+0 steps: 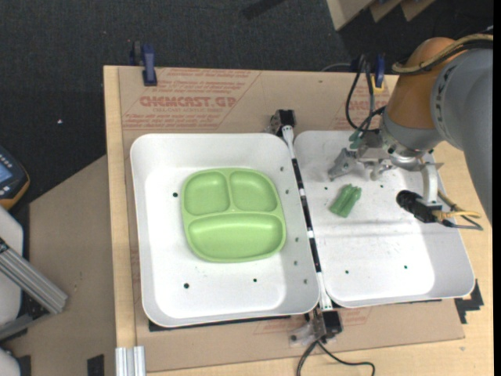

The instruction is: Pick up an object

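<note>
Here's the bench from above, two white bins side by side on a brown board (196, 100) printed with red lettering. The grey arm (470, 108) comes in from the right, its orange band (415, 92) bright above the wrist, and the gripper (356, 165) hangs low over the far part of the right bin (391, 265). Whether that pincer is spread or pressed together, I cannot tell from this angle; the metal parts blur into one another. Nothing shows in its grasp.

The object to pick is a small green block (344, 200). It lies on the floor of the right bin, in the far left part, tilted on a diagonal, just beside the gripper on the near side. There is a sliver of white floor between them, so apart, not touching.

Over in the left bin (156, 233) a green divided plate (232, 214) sits flat near the middle, two small compartments on the far side and one wide compartment on the near side.

A blue clamp (146, 61) grips the board's far left edge, and another blue clamp (379, 69) stands at the far edge behind the arm.
</note>
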Available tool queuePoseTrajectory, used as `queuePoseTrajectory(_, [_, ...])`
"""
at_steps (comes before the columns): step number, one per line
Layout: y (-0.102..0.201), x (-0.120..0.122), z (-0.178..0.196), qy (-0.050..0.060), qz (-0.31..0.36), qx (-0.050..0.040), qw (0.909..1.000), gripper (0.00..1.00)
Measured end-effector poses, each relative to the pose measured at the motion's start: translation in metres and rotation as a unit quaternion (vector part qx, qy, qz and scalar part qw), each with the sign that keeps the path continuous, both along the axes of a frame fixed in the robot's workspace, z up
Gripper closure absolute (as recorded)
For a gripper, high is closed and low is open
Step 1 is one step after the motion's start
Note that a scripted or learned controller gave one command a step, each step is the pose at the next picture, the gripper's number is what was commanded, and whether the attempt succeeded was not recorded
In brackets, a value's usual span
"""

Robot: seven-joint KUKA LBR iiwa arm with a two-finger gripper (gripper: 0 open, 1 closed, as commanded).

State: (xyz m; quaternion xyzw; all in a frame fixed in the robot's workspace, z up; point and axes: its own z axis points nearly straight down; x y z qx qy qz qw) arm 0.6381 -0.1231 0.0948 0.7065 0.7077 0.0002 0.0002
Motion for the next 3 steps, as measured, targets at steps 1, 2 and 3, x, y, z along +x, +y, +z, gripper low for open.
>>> queuePoseTrajectory(1, [0.017,-0.046,-0.011,0.003,-0.001,0.0011,1.0000,0.00])
queuePoseTrajectory(2, [0.016,-0.044,0.000,-0.001,-0.002,0.0000,1.0000,1.00])
queuePoseTrajectory(3, [0.094,-0.062,0.095,-0.004,0.003,0.0009,1.0000,1.00])
